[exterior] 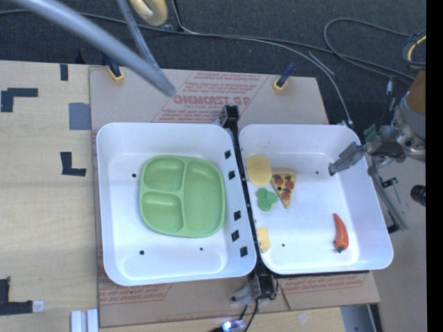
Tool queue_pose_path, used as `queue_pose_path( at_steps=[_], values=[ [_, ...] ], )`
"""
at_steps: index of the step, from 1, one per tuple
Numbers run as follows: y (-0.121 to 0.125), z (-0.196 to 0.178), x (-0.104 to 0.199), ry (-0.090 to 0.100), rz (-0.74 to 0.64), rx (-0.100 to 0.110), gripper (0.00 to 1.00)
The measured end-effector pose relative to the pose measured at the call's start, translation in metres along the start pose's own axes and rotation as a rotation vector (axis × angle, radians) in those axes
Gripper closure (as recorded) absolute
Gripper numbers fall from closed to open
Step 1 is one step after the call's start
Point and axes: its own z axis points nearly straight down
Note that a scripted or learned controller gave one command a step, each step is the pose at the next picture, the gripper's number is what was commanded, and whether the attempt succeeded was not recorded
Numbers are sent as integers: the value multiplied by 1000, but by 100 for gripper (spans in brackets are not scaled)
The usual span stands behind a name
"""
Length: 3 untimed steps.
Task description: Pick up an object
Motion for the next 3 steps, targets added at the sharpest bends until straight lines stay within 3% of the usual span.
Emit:
queue_pose_path(
  at_steps=[1, 3],
  values=[
    [2, -5, 0, -3, -3, -10, 0],
    [0, 91, -9, -3, -1, -4, 0]
  ],
)
